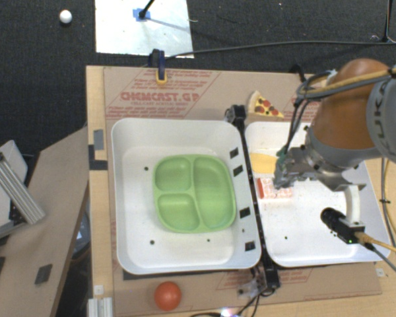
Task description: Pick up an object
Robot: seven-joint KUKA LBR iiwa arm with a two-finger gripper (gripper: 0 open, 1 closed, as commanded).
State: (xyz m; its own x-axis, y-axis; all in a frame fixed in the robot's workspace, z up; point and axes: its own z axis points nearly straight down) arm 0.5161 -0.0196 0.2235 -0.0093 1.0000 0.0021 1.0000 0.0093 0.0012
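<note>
The left bin [129, 197] is white, and the right bin [310, 243] is white too. A light green tray [193, 193] lies in the left one. The worktop [165, 94] is brown with red letters. An orange ball [167, 295] sits low on it. A pizza slice [264, 105] is yellow with red dots. The arm [356, 121] is grey and orange. A small white ball [65, 16] lies on the black floor [33, 78].

Robotics lab, robot arm [356, 117], white bins [129, 197], cables [284, 45], taped bench [165, 88]
</note>
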